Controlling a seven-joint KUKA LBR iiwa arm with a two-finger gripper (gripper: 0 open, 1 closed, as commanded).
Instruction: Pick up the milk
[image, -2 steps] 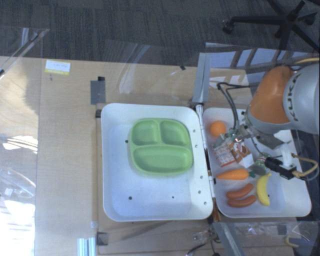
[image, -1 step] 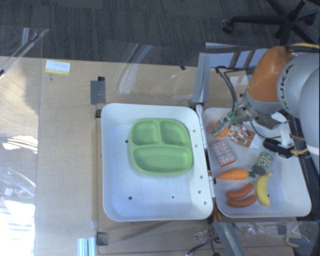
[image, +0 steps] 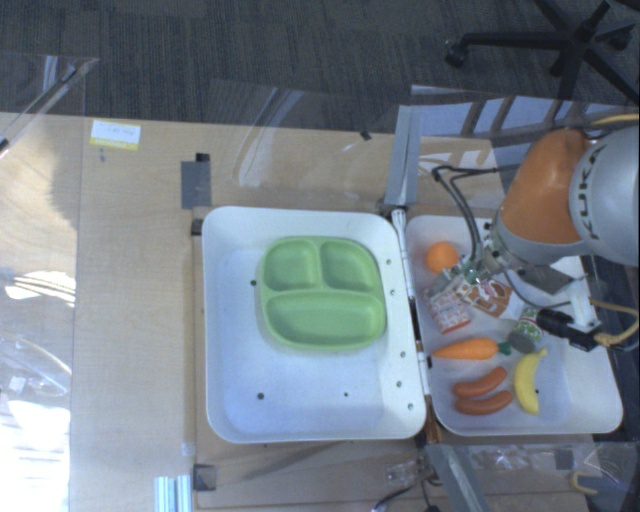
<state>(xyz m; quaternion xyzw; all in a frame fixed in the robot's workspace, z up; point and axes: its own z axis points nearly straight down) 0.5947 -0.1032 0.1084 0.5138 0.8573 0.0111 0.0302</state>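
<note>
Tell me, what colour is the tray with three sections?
Light green, in the camera view.

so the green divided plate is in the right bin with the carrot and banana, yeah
Not quite. In the camera view the green divided plate sits in the left bin, by itself. The carrot and banana are indeed in the right bin.

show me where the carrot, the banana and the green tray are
carrot (image: 466, 350): camera view, middle of its orange body.
banana (image: 527, 382): camera view, middle of its yellow curve.
green tray (image: 322, 318): camera view, floor of its large compartment.
</note>
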